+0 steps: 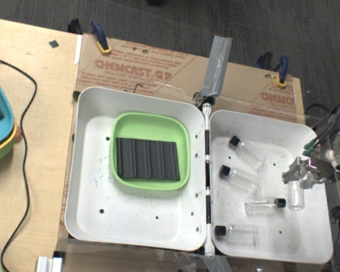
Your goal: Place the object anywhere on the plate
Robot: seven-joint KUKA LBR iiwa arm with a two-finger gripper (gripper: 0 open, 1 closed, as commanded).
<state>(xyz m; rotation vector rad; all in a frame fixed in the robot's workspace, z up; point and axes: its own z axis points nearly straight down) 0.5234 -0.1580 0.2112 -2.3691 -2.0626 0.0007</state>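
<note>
Clear black-capped vials (247, 151) right bin, green plate (150, 153) left

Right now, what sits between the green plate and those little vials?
In the camera view, the two bins' adjoining rims separate the green plate from the vials.

Two white bins (84, 150) (312, 253) side by side. One green plate (124, 121) with one dark ridged mat (148, 159). Four clear little tubes with black caps (245, 151) (235, 175) (265, 206) (236, 232). Two blue clamps (100, 36) (282, 72) up at twelve o'clock.
</note>
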